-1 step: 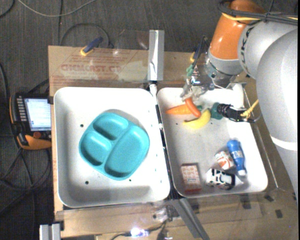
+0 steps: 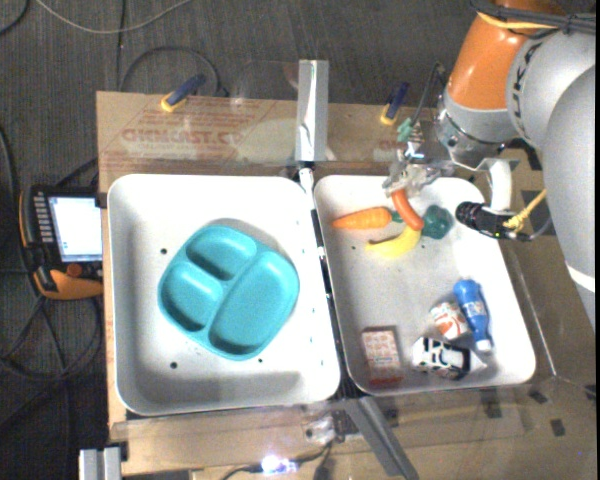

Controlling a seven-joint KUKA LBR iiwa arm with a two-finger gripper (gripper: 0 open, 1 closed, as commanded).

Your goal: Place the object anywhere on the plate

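Observation:
A teal divided plate (image 2: 230,290) lies in the left bin (image 2: 130,268). My gripper (image 2: 410,180) hangs over the far end of the right bin (image 2: 510,298), right above a cluster of toy food. A small orange-red piece (image 2: 405,208) sits directly under the gripper and touches or nearly touches it; I cannot tell if it is held. An orange carrot (image 2: 362,219) lies to its left, a yellow banana (image 2: 396,242) below it and a dark teal round object (image 2: 437,222) to its right.
At the near right of the right bin lie a blue bottle (image 2: 470,313), a red and white can (image 2: 446,320), a black and white object (image 2: 440,356) and a small patterned box (image 2: 380,348). A ridge (image 2: 320,258) divides the bins.

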